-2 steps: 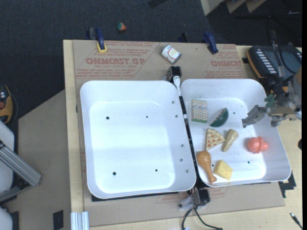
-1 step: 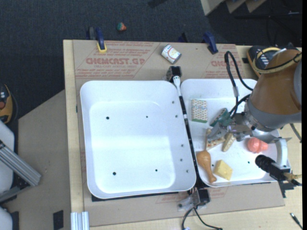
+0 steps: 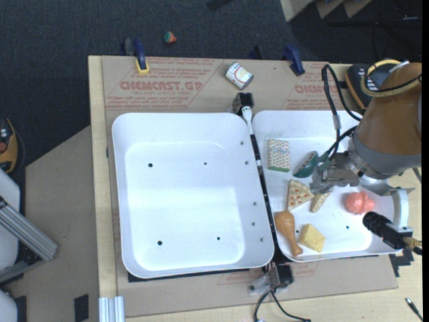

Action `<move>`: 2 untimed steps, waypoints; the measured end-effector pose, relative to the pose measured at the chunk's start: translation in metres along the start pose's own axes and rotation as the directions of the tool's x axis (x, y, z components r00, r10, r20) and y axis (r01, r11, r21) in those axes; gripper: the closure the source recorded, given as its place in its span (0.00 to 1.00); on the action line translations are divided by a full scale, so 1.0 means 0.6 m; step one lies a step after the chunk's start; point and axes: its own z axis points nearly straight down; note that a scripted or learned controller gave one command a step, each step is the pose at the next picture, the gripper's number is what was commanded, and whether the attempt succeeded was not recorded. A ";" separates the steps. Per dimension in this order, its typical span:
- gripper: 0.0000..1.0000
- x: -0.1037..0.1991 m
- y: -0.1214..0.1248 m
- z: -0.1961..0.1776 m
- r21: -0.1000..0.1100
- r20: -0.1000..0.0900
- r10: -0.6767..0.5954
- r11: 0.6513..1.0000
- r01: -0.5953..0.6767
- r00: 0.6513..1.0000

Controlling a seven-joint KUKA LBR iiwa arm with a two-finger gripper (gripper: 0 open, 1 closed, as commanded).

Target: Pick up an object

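The grey arm with the orange band is reaching in over the right-hand shallow white bin (image 3: 295,121), and its jaws (image 3: 326,180) are hanging low above a cluster near that bin's middle; whether they are apart or together cannot be told. Just under them are lying a pale triangular cracker-like wedge (image 3: 298,194) and a small tan stick-shaped piece (image 3: 319,202), with a teal curved piece (image 3: 307,164) just beside. A pink rounded ball (image 3: 359,202) is sitting toward the bin's right edge, a yellow cheese-like block (image 3: 312,238) and a tan drumstick-shaped toy (image 3: 287,228) near its front edge, and a green-dotted flat card (image 3: 279,154) toward its back. To do this well, the arm is probably best settling on one piece standing clear of its neighbours, descending straight and closing squarely across its narrow side
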 end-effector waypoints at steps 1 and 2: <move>1.00 0.062 -0.033 0.019 0.008 -0.004 -0.004 1.000 0.004 1.000; 1.00 0.093 -0.026 -0.303 -0.017 -0.001 -0.004 1.000 0.004 1.000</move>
